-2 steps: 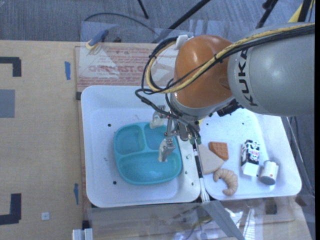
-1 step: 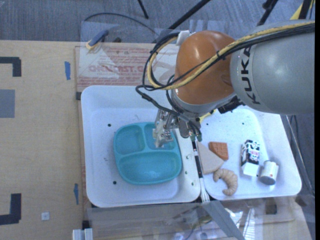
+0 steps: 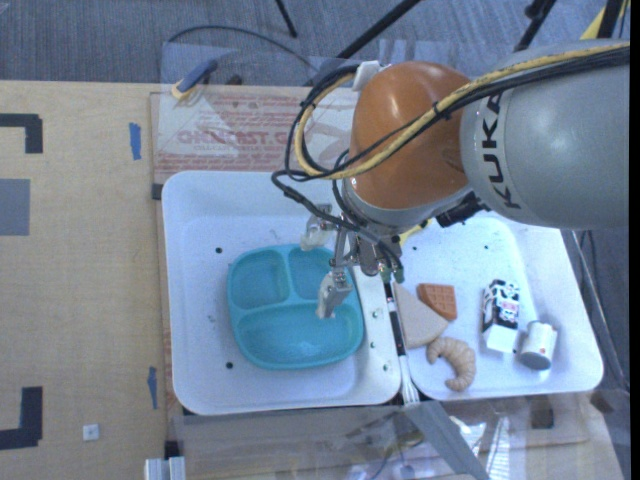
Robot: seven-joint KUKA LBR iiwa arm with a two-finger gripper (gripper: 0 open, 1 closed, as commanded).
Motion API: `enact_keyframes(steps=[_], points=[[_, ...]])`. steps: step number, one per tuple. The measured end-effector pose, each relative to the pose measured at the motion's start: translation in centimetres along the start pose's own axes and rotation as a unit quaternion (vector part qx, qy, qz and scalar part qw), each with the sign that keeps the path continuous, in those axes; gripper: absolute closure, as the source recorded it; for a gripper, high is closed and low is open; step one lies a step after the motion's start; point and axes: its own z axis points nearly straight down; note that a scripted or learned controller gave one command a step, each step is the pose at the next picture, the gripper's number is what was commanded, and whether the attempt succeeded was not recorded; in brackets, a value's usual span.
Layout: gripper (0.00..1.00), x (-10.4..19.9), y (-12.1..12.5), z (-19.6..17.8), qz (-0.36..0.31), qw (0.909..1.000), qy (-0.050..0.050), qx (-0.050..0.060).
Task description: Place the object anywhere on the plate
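A light blue divided plate [image 3: 290, 313] with three compartments lies in the left white bin [image 3: 195, 268]. My gripper [image 3: 335, 286] hangs below the orange wrist band, over the plate's right edge, where the upper right compartment meets the large lower one. The wrist and cables hide what sits right under it, and I make out no object in it. In the right bin [image 3: 560, 268] lie an orange-brown wedge [image 3: 438, 299] on a beige slice [image 3: 418, 320], a croissant [image 3: 453, 361], a cow-patterned carton [image 3: 500, 313] and a small white can [image 3: 537, 345].
The grey arm reaches in from the right above the right bin's back half. A ridge between the two bins runs just right of the plate. A cardboard sheet [image 3: 225, 133] lies behind the left bin, with wooden bench to the left.
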Motion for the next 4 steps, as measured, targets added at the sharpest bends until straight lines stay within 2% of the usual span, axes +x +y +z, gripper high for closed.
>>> enact_keyframes(steps=[1, 2, 3, 4], points=[[1.0, -0.2, 0.0, -1.1, 0.001, 1.0, -0.004, -0.002], [0.0, -0.2, 0.0, -1.1, 0.001, 1.0, -0.003, -0.002], [1.0, -0.4, 0.1, -2.2, 0.002, 1.0, -0.007, -0.004], [0.0, -0.4, 0.1, -2.2, 0.002, 1.0, -0.007, -0.004]])
